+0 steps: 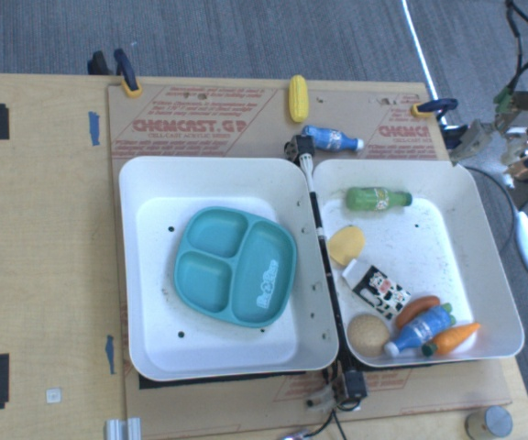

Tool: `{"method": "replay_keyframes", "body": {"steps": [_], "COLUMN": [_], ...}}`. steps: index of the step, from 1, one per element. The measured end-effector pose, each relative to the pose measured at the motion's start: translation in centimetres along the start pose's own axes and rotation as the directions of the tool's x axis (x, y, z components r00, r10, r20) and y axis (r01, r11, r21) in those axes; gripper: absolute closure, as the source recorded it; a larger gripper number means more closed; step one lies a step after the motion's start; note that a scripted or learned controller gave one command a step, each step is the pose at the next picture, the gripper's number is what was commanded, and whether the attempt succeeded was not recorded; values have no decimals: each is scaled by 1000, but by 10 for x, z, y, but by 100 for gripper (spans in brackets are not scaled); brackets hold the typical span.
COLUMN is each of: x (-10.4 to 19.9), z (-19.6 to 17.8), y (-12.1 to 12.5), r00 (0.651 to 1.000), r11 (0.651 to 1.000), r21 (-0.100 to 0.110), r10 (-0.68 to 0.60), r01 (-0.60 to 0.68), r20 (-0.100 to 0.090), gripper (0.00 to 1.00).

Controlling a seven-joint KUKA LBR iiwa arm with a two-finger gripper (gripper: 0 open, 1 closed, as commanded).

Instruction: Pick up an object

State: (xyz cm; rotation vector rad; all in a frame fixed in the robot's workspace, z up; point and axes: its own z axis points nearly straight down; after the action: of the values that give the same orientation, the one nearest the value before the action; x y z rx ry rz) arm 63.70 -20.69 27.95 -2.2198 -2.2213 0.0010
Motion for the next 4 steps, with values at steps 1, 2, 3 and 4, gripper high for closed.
{"method": "replay_keyframes", "body": {"steps": [1, 2, 3, 4], "x": [39, 93, 114, 105], "z": [119, 194, 194, 183], "y": [-31, -91, -157, -83], "r00": [997, 988, 990, 996], "r11": [997, 988, 990, 996], "r21": [1, -3, -3, -3], "r10": [76, 157, 141, 89], "r01": [-76, -157, -141, -89], "r20": [-1, -1, -1, 0], "gripper": [0, 0, 0, 0]}}
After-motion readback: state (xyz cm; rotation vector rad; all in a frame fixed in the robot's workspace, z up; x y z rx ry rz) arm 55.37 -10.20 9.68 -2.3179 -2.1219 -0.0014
